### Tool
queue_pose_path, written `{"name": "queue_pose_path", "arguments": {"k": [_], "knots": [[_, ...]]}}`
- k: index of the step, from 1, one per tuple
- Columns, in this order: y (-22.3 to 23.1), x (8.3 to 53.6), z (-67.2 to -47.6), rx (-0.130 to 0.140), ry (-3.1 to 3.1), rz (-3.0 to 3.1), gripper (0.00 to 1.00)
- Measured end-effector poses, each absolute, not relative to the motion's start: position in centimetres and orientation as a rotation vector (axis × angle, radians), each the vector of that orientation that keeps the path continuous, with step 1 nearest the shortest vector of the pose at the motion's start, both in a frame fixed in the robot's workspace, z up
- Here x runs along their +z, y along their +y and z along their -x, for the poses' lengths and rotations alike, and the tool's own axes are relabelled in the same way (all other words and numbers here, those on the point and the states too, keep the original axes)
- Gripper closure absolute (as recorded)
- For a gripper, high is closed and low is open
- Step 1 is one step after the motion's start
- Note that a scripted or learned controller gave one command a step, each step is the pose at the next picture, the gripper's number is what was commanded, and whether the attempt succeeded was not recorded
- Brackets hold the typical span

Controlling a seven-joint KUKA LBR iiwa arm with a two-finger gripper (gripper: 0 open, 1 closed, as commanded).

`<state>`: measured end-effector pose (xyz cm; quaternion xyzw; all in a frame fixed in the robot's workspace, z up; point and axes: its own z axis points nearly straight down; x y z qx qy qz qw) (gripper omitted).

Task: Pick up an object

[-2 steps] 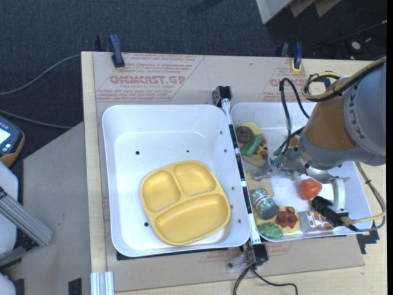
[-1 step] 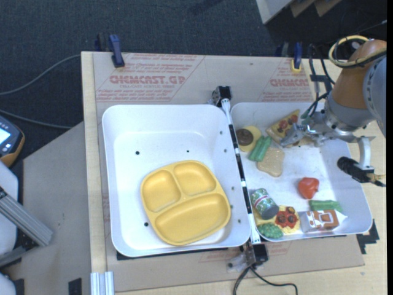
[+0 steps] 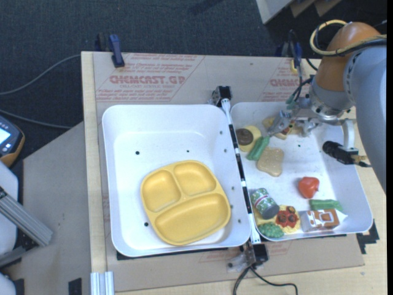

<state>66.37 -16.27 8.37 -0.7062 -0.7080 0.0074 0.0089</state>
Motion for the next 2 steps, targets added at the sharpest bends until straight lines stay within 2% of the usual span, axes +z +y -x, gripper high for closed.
{"name": "queue_pose_path", "arguments": {"k": [1,2], "knots": [[-16.68,8.32,-66.32,0.011,-2.205,2.203,0.00],[-16.84,8.28,-66.32,0.010,-2.205,2.200,0.00]]}}
